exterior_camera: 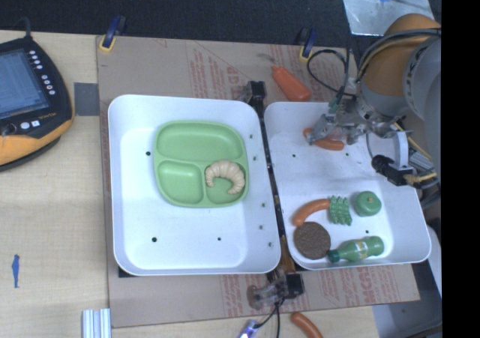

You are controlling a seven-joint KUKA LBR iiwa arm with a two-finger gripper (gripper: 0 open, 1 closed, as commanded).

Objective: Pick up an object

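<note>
Sausage (328,143): small, orange-red, lying flat | hand (335,128): over it, grip unclear

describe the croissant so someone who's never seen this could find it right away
Start at the left white bin, which holds a green divided plate. The croissant lies in that plate's lower right compartment. It is the only pale tan, curved pastry there; the plate's other sections hold nothing.

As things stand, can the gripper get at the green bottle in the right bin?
Probably yes. The green bottle lies on its side at the right bin's near edge, nothing on top. The brown cookie touches its neck end, so fingers have less room there.
</note>
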